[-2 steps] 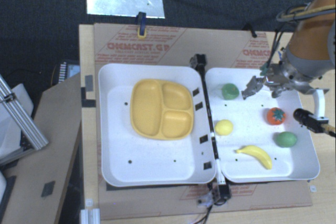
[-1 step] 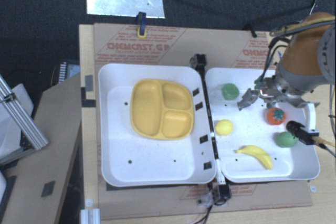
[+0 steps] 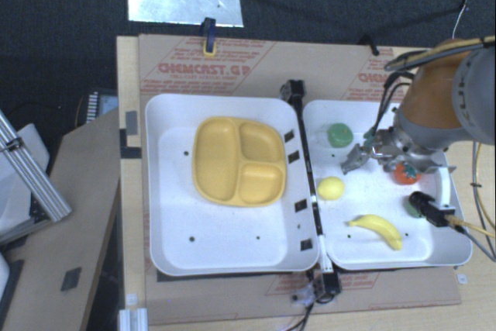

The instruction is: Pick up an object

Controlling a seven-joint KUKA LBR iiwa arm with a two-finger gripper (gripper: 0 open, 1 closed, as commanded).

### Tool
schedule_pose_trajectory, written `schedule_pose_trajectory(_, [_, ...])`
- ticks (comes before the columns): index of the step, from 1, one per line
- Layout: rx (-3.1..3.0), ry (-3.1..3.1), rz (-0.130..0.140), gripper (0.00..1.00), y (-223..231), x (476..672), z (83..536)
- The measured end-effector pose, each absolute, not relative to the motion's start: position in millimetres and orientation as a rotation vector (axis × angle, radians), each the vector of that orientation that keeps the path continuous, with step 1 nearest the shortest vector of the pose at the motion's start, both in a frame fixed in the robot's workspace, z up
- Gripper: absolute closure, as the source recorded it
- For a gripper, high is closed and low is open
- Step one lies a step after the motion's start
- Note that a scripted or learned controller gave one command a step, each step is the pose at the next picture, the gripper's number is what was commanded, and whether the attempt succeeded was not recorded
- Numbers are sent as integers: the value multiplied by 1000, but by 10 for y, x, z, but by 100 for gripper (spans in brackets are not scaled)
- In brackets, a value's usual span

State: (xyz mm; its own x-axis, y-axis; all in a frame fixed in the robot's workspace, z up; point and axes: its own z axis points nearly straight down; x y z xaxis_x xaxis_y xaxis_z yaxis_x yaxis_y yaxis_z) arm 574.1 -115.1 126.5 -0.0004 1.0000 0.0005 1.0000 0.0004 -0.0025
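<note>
Plainly, the arm (image 3: 434, 93) comes in from the right of our view. Its grey body and orange band loom over the far right corner of the right bin (image 3: 434, 240), and it bends down and leftward so that the wrist hangs above that bin's right half. We see the gripper (image 3: 358, 156) at its end, reaching toward the middle of the bin with its metal tip angled down and to the left. Whether it is parted or closed we cannot tell, since the wrist covers part of it and the shiny pieces blur together. Every object we can make out lies apart from the tip. A green ball (image 3: 339, 135) rests just beyond the tip, toward the far wall, near it but not touching. A yellow ball (image 3: 330, 188) lies on the nearer side of the tip, close to the divider between the two bins. A red object (image 3: 405, 173) sits under the wrist, partly hidden by it, and we cannot tell whether the two touch. A banana (image 3: 377, 229) lies along the near side of the bin, well apart from the gripper. Across the divider, the left bin (image 3: 178, 236) holds a yellow divided plate (image 3: 238, 161), lying flat around its middle.
</note>
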Motion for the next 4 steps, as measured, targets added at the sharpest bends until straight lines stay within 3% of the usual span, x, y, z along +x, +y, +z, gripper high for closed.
schedule_pose_trajectory(1, [-2220, -2219, 2, 0, -1146, 5736, 821])
schedule_pose_trajectory(2, [-2225, -2222, -2, 100, -1152, 5755, 952])
schedule_pose_trajectory(4, [-2222, -2231, -7, 100, -1229, 5849, 2095])
